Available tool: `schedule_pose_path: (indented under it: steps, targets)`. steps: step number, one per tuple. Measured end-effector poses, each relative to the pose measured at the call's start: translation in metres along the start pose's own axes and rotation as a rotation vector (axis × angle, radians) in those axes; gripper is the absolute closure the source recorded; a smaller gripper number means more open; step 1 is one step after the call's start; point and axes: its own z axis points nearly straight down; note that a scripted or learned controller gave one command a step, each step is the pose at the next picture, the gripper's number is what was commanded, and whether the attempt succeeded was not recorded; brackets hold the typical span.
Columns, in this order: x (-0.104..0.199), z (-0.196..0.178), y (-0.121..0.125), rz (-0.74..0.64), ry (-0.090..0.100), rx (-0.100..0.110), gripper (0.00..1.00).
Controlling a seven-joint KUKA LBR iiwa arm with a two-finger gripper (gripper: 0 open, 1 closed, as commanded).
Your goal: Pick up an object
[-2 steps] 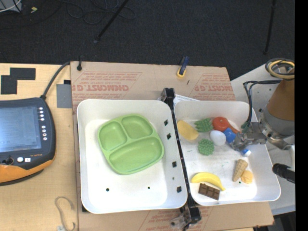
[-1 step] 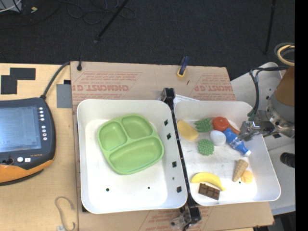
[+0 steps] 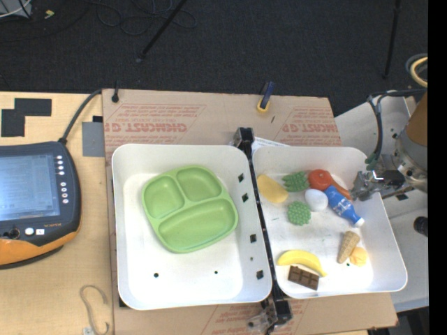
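The right bin (image 3: 391, 257) holds several toy foods. A blue bottle (image 3: 343, 205) lies near its right wall, next to a white egg (image 3: 316, 199) and a red tomato (image 3: 320, 179). A yellow piece (image 3: 272, 188) and two green pieces (image 3: 296, 181) (image 3: 299, 213) sit to the left of them. Toward the front lie an ice cream cone (image 3: 347, 246), a banana (image 3: 300, 259) and a chocolate bar (image 3: 304, 278). My gripper (image 3: 364, 185) hangs at the bin's right rim, just right of and above the bottle, and nothing shows held in it.
In the left bin (image 3: 133, 271) lies a green divided plate (image 3: 190, 208). A black divider (image 3: 253, 222) runs between the bins. A tablet with an orange edge (image 3: 35, 194) sits at the far left of the bench.
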Motion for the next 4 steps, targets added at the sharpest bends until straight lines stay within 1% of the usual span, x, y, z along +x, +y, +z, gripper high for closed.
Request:
schedule_pose_path:
  steps: [1,2,3,4]
  targets:
    - [0.055,0.000,0.012,-0.003,0.002,0.003,1.00]
    - [0.107,-0.009,0.037,-0.004,0.002,0.001,1.00]
    - [0.142,0.011,0.052,-0.001,0.002,0.005,1.00]
    - [0.141,0.010,0.051,0.000,0.000,0.004,1.00]
